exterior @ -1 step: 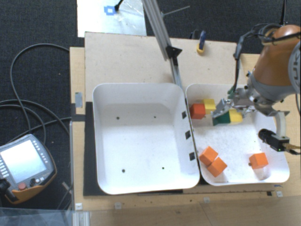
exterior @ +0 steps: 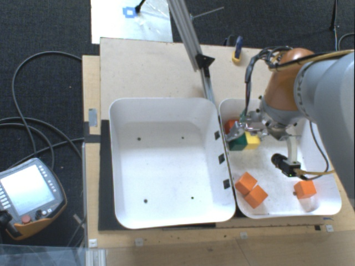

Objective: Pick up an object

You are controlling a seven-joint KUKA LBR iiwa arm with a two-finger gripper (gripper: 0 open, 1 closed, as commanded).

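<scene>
Nearest the lens, two orange blocks (exterior: 251, 190) are seen touching in the right bin (exterior: 333, 204), with a third orange block (exterior: 304, 189) well apart toward its right rim; the tool (exterior: 248, 127) is lowered at the bin's upper left, just over a green block (exterior: 238, 143) and a yellow block (exterior: 252, 142) lying side by side; whether it is open or closed cannot be told; the blocks are judged light, stiff and fairly smooth, best taken across opposite flat faces; the left bin (exterior: 166, 165) rests alongside on the surface (exterior: 150, 71); no writing can be read
</scene>
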